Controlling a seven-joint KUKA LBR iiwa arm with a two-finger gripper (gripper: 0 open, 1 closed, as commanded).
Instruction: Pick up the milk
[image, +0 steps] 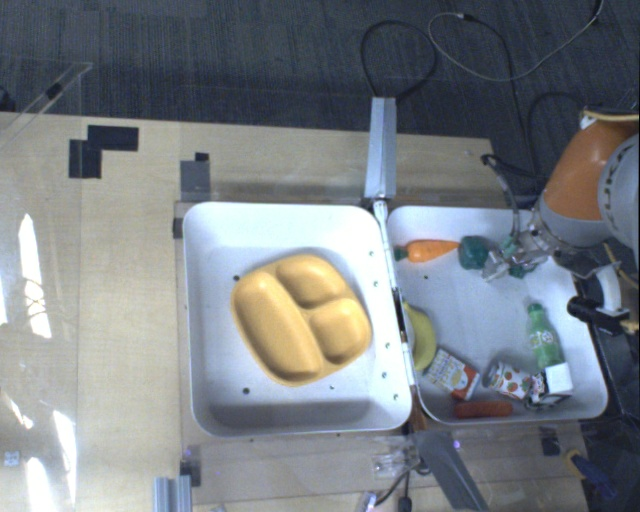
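The milk carton (520, 381) lies tipped at the right bin's (470, 300) front edge, crowded by a juice box (451, 372), a red sausage (484, 408) and a green bottle (544, 338) — a descent could nudge or grab a neighbour instead. The pincer (512, 256) hovers near the back by a carrot (432, 250); whether it is open I cannot tell — its tip blurs into a green object

Two white bins sit side by side. The left bin (200, 400) holds a big yellow bread loaf (298, 316). In the right bin (590, 405), a carrot (432, 250) lies upper left, a green bottle (542, 338) right, a banana (423, 338) by the left wall, and the milk carton (512, 380) along the lower edge. The gripper (505, 258) hovers at upper right beside a dark green object (473, 252).
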